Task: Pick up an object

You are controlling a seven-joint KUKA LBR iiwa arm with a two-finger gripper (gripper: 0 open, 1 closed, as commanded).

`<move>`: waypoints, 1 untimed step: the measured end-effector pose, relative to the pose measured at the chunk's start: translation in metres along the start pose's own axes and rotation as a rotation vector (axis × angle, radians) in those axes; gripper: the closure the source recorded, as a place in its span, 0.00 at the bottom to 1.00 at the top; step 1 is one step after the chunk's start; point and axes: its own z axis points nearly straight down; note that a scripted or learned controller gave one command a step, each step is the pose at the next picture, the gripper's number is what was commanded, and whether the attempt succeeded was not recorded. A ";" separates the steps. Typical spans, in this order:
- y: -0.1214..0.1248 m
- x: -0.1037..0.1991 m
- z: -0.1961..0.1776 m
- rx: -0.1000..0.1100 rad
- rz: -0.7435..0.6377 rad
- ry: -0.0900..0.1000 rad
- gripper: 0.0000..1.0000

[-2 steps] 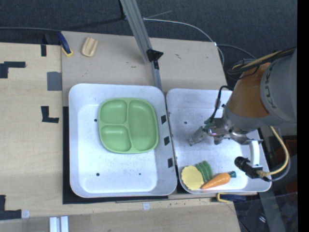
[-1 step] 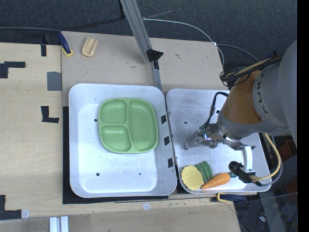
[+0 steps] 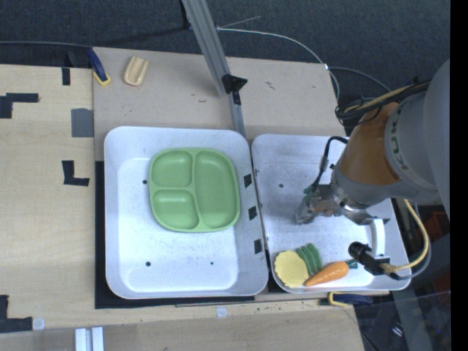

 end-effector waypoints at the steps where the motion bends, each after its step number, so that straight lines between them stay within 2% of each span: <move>1: 0.000 -0.002 -0.062 -0.006 0.000 -0.002 1.00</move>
